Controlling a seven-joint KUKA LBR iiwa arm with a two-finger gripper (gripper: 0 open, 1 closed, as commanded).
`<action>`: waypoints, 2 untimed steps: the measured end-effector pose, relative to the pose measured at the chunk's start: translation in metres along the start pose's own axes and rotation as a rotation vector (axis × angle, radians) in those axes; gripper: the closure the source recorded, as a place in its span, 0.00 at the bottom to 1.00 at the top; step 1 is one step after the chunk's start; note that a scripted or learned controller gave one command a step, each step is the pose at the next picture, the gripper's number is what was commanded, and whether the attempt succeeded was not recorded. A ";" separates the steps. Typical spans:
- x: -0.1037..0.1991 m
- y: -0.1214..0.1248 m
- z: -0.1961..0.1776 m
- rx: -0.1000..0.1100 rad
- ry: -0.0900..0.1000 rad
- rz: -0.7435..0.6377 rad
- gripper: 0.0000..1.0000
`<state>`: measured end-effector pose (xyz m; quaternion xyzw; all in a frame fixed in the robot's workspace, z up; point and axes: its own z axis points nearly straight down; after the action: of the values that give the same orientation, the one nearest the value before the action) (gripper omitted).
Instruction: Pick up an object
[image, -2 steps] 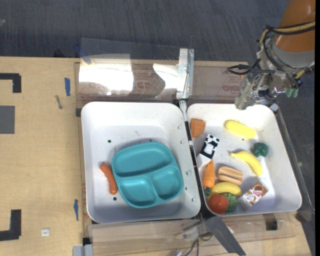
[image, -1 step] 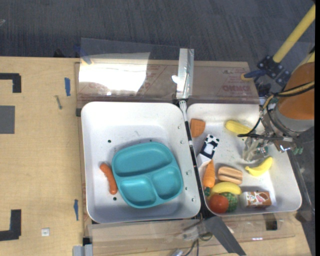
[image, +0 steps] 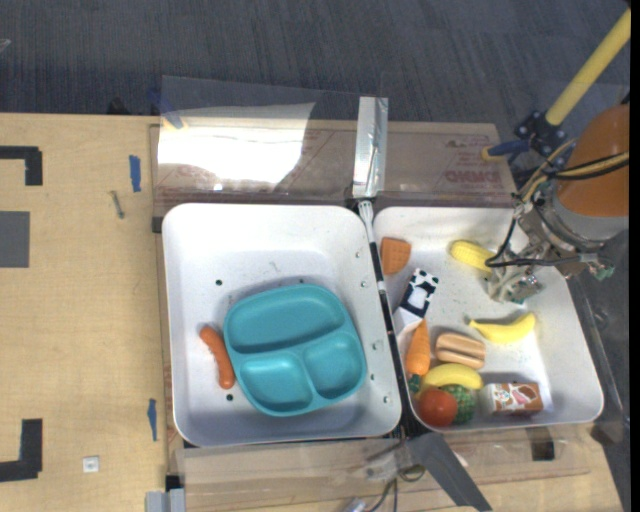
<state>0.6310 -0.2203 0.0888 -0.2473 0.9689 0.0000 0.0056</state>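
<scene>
White plastic right bin (image: 585, 385) is the landmark; everything the task could want sits in it. Along its near wall: a small printed juice box (image: 515, 397), then a red tomato with green leaves (image: 438, 405) in the near-left corner, a yellow lemon-like fruit (image: 452, 376) just behind it. Further in: a hot dog in a bun (image: 460, 349), an orange carrot (image: 418, 347) against the bin's left wall, a yellow banana (image: 506, 327) mid-bin. Beyond that, a black-and-white toy figure (image: 419, 291), an orange wedge block (image: 396, 254) in the far-left corner, and a second yellow banana-like piece (image: 468, 254) near the far wall.

End effector (image: 515, 283) hangs over the bin's far-right part, between the two yellow pieces, cables around it. Cannot tell how wide it is spread, nor that anything is in it.

Step, by my read: approach/descent, no pick yet. Next move needs lining up on one item, likely the mid-bin banana, dropping, closing, lifting.
</scene>
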 end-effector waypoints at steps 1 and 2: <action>0.001 0.000 0.001 0.000 0.002 0.000 0.00; 0.019 0.009 0.000 0.000 0.002 -0.010 0.00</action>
<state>0.6101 -0.2213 0.0885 -0.2523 0.9676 -0.0002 0.0044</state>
